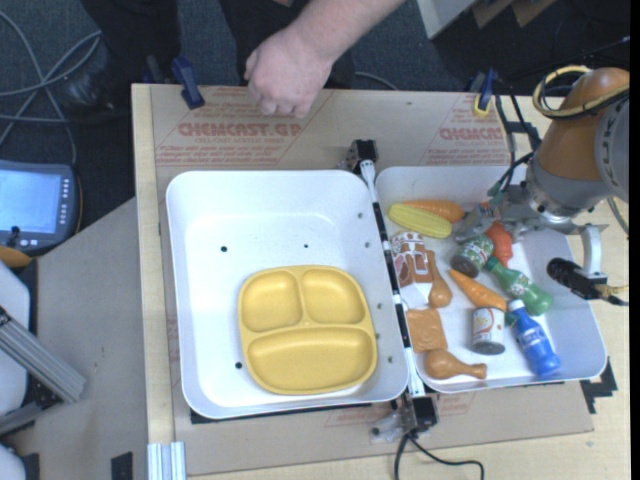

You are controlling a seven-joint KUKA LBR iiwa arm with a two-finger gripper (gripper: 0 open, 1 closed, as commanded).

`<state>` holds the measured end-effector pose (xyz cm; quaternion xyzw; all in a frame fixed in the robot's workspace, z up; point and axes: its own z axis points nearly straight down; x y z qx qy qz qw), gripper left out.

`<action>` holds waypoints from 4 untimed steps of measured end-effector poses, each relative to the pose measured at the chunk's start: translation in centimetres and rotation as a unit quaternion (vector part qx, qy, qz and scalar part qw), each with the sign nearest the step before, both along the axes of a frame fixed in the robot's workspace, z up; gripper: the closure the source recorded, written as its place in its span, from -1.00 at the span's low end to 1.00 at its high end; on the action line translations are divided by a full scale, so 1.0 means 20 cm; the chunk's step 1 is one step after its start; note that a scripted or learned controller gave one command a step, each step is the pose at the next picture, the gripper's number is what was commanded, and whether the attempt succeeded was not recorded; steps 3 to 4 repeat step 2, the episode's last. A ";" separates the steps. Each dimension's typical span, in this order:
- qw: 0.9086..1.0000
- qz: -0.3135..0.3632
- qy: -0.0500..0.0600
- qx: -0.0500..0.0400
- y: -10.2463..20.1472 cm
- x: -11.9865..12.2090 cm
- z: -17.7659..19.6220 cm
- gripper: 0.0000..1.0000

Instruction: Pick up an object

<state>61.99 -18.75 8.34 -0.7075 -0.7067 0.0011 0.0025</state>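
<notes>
I see my claw (487,230) low over the right bin (590,363), among a corn cob (420,219), a green bottle (503,270) and a carrot (478,290); whether it grips anything I cannot tell. A blue bottle (534,342) and a can (487,330) lie nearer. Red print reading "CHEMCAST" marks the desk (232,128). A yellow divided plate (305,328) sits in the left bin (200,268).
</notes>
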 end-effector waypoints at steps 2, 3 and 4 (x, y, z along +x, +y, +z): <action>1.000 0.004 -0.004 -0.001 0.39 -0.04 0.39 1.00; 1.000 0.004 -0.004 -0.001 0.39 -0.04 0.39 1.00; 1.000 0.004 -0.004 -0.001 0.39 -0.04 0.39 1.00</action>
